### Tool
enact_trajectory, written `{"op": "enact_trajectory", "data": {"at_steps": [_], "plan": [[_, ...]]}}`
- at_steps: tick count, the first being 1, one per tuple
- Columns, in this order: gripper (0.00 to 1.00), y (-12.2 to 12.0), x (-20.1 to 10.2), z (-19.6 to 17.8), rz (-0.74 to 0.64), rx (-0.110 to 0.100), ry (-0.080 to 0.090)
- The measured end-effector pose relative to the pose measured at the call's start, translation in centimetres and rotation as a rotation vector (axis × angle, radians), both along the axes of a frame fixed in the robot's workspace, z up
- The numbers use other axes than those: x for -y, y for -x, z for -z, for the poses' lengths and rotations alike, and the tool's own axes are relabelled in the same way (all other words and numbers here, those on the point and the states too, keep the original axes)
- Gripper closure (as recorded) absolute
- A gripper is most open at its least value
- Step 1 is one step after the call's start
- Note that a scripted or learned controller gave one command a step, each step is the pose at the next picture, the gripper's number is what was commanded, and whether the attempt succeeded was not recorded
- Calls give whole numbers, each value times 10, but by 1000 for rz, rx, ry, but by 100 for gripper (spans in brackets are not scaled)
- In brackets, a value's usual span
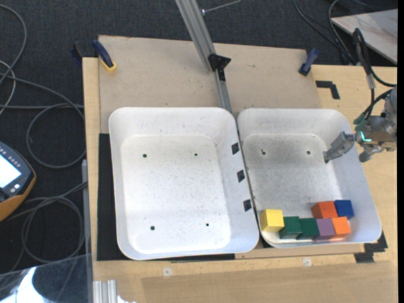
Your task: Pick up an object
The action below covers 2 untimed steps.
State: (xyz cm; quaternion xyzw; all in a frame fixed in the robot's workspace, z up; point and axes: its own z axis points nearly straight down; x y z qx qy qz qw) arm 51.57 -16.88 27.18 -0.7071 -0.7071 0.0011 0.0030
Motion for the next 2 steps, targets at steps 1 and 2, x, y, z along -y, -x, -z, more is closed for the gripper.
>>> {"op": "enact_trajectory", "data": {"at_steps": [1, 2], "plan": [[0, -1, 0, -2, -1, 5, 1], [0, 10, 1, 50, 0, 0, 0]]}}
